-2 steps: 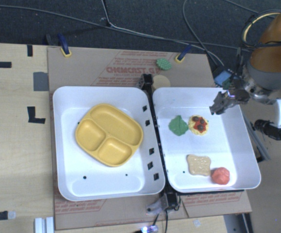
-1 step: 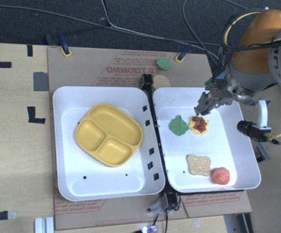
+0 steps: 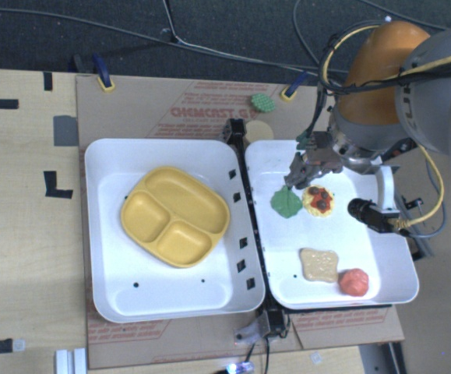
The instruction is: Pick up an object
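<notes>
Hand [image 3: 303,176], finger state unclear, hovers between green leaf [image 3: 286,203] and pizza piece [image 3: 318,200]; risk: closing between them, missing both.

bench [image 3: 22,232] | cardboard sheet [image 3: 178,107] | two white bins [image 3: 100,209] | green toy [image 3: 262,102]

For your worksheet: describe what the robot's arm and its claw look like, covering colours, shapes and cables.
The arm is bulky and rounded, grey with a broad orange band above the wrist. Thin yellowish and dark cables loop around it. The claw is small, dark and metallic.
</notes>
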Action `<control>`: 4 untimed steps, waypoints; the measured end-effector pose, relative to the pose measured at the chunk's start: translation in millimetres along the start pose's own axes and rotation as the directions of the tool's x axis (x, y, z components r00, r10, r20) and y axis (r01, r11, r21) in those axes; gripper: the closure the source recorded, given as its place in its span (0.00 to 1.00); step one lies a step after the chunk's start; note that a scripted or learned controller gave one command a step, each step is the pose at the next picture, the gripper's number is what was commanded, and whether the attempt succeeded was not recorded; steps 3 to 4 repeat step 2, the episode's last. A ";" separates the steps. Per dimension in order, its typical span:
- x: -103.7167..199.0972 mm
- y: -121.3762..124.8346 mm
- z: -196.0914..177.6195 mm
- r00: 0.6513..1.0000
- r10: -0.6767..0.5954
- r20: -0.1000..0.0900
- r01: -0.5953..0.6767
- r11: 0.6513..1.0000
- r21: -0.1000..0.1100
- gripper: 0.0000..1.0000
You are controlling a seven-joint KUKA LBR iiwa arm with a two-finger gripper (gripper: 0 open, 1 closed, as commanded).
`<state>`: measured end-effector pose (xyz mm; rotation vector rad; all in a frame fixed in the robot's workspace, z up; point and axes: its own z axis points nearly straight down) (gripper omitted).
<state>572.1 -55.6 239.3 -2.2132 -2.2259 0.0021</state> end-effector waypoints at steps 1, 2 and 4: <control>52.1 -3.0 -4.6 1.000 -0.001 -0.001 0.001 1.000 -0.001 1.00; 112.4 -7.1 -2.4 1.000 -0.002 0.000 0.002 1.000 -0.001 1.00; 112.4 -7.1 -2.4 1.000 -0.002 0.000 0.002 1.000 -0.001 1.00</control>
